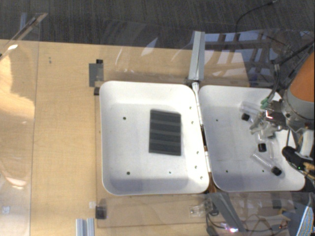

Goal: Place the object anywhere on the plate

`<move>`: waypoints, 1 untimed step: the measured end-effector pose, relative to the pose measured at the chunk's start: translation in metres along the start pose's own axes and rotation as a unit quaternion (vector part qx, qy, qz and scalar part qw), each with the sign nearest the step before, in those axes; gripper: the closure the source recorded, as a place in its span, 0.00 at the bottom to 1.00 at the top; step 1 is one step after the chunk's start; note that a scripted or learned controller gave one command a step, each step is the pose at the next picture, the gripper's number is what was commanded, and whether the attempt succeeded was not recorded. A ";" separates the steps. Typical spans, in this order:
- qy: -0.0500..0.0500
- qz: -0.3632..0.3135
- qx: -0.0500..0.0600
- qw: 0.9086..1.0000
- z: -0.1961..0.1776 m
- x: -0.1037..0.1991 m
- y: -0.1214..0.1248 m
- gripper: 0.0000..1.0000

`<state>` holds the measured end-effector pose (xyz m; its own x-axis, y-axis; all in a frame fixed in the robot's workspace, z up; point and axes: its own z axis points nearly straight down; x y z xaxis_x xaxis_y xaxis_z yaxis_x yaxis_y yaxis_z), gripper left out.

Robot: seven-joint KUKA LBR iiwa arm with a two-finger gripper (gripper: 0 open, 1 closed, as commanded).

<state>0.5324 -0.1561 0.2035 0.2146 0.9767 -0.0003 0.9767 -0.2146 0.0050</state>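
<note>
Dark ridged plate (pixel 165 132), perhaps, in left bin (pixel 113 176)

Two white bins (pixel 147 183), one dark ribbed plate (pixel 165 132).

I see two white bins (pixel 113 132) on a pale wood-grain desk (pixel 54 132). A dark grey ribbed plate (pixel 165 132) lies in the left one. At frame right, my arm's orange band (pixel 302 82) shows above grey.

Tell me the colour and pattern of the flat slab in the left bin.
Dark grey slab with horizontal ribs, clear in the camera view.
</note>
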 end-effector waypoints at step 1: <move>0.000 -0.062 0.001 0.998 0.034 0.084 0.105 1.00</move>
<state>0.6527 -0.0968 0.1703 0.0912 0.9958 -0.0005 0.9958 -0.0912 0.0020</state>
